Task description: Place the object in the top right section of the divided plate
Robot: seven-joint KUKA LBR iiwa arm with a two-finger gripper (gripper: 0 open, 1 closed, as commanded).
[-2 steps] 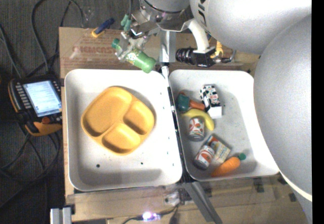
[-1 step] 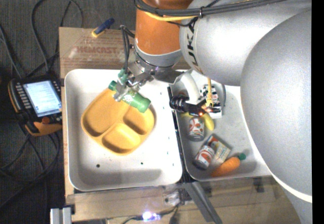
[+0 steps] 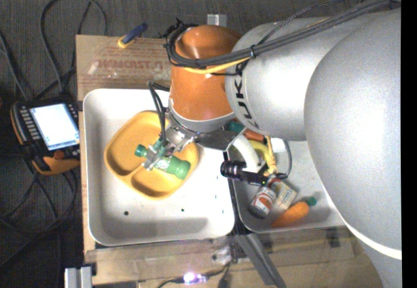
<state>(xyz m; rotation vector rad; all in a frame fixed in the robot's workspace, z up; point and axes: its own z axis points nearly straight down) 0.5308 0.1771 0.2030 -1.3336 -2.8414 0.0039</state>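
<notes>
Green bottle (image 3: 171, 164) lies over the yellow divided plate (image 3: 124, 150) beneath the jaws (image 3: 158, 152), whose state I cannot tell; placing seems underway, with release into the correct section next.

A green bottle (image 3: 171, 165) lies sideways in the yellow divided plate (image 3: 124, 143).

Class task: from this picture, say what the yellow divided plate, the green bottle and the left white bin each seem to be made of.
Yellow divided plate: probably moulded plastic, smooth, slightly glossy, with rounded ridges. Green bottle: likely plastic, shiny highlights. Left white bin: looks like matt plastic, with rounded corners, though painted metal is possible.
</notes>
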